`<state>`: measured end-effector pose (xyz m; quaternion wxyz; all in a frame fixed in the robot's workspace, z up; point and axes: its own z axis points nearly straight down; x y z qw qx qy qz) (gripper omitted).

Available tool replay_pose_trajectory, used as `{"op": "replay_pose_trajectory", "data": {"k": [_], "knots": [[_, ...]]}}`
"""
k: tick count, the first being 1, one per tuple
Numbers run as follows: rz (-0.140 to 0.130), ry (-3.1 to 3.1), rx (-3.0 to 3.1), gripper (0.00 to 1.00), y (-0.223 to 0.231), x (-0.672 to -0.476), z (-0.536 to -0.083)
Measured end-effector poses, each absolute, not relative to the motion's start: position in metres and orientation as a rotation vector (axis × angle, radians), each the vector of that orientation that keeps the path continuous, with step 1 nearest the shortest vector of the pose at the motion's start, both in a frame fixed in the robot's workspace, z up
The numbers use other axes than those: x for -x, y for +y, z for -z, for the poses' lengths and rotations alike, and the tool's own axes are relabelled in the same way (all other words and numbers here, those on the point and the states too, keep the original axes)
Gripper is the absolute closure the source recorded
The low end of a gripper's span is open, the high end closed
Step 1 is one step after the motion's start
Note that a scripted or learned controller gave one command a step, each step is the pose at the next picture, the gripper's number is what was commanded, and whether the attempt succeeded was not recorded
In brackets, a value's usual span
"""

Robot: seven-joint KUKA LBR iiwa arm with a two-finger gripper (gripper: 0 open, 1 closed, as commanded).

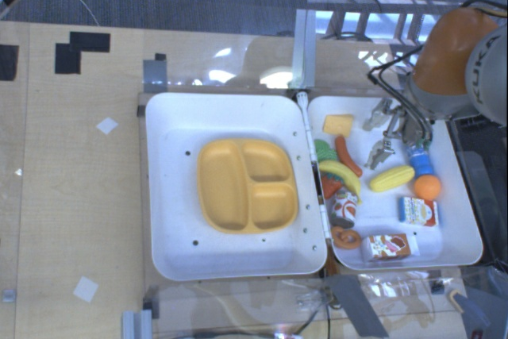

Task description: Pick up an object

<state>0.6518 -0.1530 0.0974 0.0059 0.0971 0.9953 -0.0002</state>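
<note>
Two bins (pixel 159 171) before us, and our jaws (pixel 381 140) hang apart over the right one, seemingly lining up on the corn cob (pixel 391 178).

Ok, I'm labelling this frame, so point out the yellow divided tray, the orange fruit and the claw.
yellow divided tray (pixel 248 185): camera view, on the ridge between its compartments.
orange fruit (pixel 428 186): camera view, middle of its round top.
claw (pixel 381 145): camera view, midway between its fingertips.

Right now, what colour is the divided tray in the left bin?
Yellow: the divided tray is plain yellow, best seen in the camera view.
</note>
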Motion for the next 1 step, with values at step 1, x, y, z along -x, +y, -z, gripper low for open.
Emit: {"op": "replay_pose_trajectory", "data": {"k": [1], "knots": [[0.0, 3.078, -0.562, 0.0, -0.1388, -0.6086, -0.0889]]}}
